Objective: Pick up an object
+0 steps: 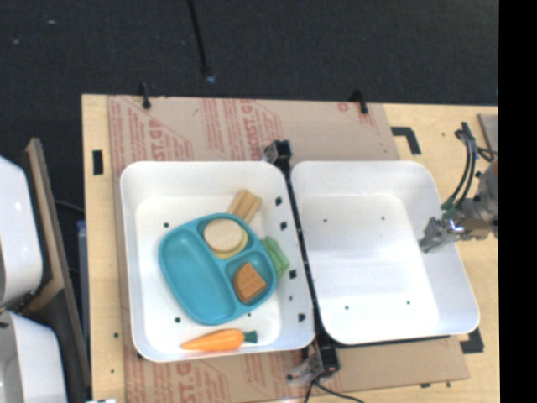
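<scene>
My claw [438, 233] sits at the right rim of the right bin [377, 309], low over the edge, w/ green and dark cables looping up behind it toward the wrist. It's small and blurry here — can't tell how it is set, and I see nothing caught in it.

All the stuff worth picking is over in the left bin [138, 225], well apart from me. A blue divided tray [191, 280] lies tilted in the middle of that bin. In its upper compartment there's a round tan disc [225, 235], looks like a cookie or bun. In the lower right compartment sits a brownish square piece [250, 283], toast-like. The big left compartment has nothing on it.

Just beside the tray's upper edge lies a tan wooden block [244, 205], slanted, touching or nearly touching the disc's side of the tray. A green piece [278, 258] pokes out from the tray's right edge — partly hidden, can't say what it is. Near the front wall of the left bin lies a toy carrot [220, 340], orange w/ a green tip pointing right, just below the tray.

Both bins rest on a cardboard sheet [193, 124] on the bench, joined by a black clip strip [295, 242] btw them.
</scene>
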`<state>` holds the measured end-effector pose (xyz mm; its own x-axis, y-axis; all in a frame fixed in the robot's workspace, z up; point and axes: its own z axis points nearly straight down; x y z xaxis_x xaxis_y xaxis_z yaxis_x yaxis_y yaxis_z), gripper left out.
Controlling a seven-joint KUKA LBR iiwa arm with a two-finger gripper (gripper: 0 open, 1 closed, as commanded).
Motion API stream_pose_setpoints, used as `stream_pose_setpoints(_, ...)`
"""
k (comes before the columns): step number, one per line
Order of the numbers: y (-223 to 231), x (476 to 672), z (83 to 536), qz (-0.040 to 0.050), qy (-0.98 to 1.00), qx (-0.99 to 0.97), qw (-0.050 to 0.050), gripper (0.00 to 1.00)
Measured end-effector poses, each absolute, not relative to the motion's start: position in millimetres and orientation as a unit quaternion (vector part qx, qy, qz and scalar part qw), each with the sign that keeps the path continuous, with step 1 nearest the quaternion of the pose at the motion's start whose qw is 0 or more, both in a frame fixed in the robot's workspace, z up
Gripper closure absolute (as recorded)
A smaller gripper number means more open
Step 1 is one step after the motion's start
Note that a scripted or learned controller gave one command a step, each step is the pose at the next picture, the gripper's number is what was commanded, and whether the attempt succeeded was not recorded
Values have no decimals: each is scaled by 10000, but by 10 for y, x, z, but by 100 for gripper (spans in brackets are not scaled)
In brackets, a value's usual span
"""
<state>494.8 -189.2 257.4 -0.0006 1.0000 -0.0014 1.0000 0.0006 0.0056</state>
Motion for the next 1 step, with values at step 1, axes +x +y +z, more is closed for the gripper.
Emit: stream_pose_setpoints(1,-1437,5143,2453,3,7082,7060,0,100)
